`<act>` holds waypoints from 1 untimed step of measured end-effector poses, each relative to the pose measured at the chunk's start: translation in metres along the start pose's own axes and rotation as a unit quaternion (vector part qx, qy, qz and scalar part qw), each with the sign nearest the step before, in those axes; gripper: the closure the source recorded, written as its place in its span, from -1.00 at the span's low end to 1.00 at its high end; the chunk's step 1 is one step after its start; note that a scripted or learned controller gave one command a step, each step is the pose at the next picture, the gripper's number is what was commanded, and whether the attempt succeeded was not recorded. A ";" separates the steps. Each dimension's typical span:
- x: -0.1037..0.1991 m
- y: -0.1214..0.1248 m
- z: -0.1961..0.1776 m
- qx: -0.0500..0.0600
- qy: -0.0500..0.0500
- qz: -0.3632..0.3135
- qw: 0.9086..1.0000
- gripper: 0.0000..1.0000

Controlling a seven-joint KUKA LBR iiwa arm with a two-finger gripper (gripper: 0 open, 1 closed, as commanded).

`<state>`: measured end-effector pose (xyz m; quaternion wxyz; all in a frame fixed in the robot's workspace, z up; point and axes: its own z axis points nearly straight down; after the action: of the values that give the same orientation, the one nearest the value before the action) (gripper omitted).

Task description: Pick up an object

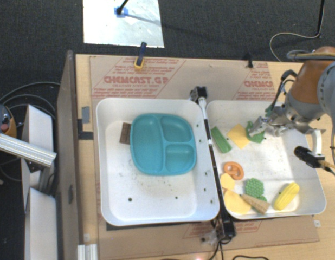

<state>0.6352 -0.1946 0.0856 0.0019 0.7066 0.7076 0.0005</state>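
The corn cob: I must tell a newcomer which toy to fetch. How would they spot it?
Look in the right-hand white bin, at its near right corner. The corn cob lies there, bright yellow and ribbed, apart from the green waffle-like piece to its left.

You find open floor mid-right bin, ringed by toys; the teal plate crowds the left bin, leaving its front strip passable
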 end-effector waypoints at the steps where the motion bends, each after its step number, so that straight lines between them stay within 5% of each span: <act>1: 0.000 0.001 -0.011 -0.001 0.000 -0.002 1.000 1.00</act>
<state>0.6362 -0.1945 0.0964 0.0031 0.7053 0.7089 0.0013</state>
